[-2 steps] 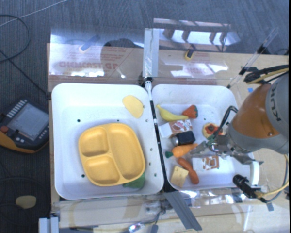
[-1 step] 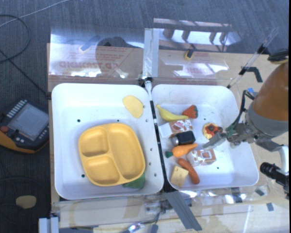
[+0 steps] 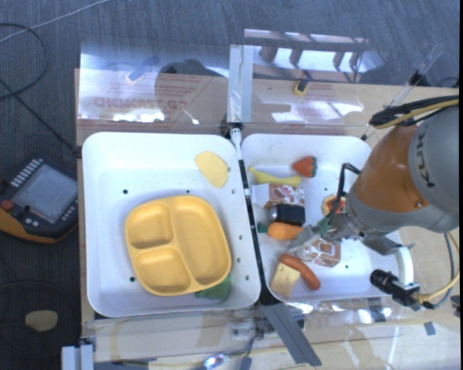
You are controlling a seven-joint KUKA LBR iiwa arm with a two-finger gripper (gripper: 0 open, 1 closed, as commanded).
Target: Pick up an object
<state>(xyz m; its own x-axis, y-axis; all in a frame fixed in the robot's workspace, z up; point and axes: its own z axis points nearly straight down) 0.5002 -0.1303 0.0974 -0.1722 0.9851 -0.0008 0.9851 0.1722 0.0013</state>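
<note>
While its fingers seem blurred, gripper (image 3: 318, 232) hovers over carrot (image 3: 284, 231).

Two bins sit side by side on the desk (image 3: 417, 99), their inner walls touching. The left bin (image 3: 100, 206) holds a divided tray (image 3: 177, 243) near its front, with a small item (image 3: 214, 290) tucked under the tray's front right corner. A flat oval piece (image 3: 211, 168) lies behind the tray, by the bin's back right corner. The right bin (image 3: 347, 149) holds a cluster of toy foods: a strawberry (image 3: 304, 166) at the back, a banana (image 3: 274, 178) left of it, a carrot (image 3: 284, 231) in the middle, and a hot dog (image 3: 299, 271) at the front. The arm (image 3: 401, 179) reaches over this bin from the right. A handheld pendant (image 3: 32, 199) lies on the floor left of the desk.
</note>
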